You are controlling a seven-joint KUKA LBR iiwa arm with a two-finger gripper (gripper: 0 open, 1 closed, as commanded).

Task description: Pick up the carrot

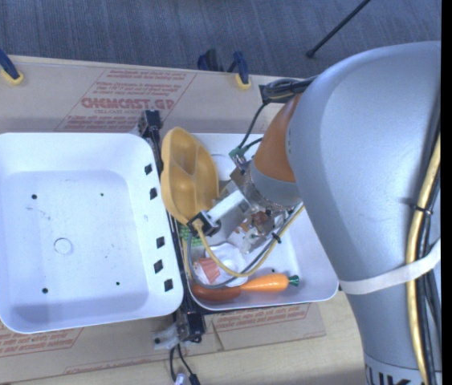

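Gripper (251,221) is hanging over the middle of the right bin (307,259), arm reaching in from the right and covering much of the bin's far right part. Gripper state: cannot tell, as the wrist and cabling are hiding the business end.

Carrot (262,284) is lying flat on the right bin's floor, close along the near wall. It is sitting on the near side of the gripper and slightly to the right, close by but apart, with no contact showing.

Long axis is running left-right, roughly parallel to the near wall, with the right end tipping a little towards the far side. Green top is pointing right; the tapered end is pointing left.

A darker reddish-brown item (212,293) is lying just left of the tapered end. Touching or only adjacent: cannot tell. Yellow bowl (185,175) is leaning at the bin's far left, well apart from the carrot.

Judgement: the pick is not yet made. The coming move is calling for a shift towards the near wall, then a descent, closing across the carrot's short width. The wall is leaving little clearance on that side.
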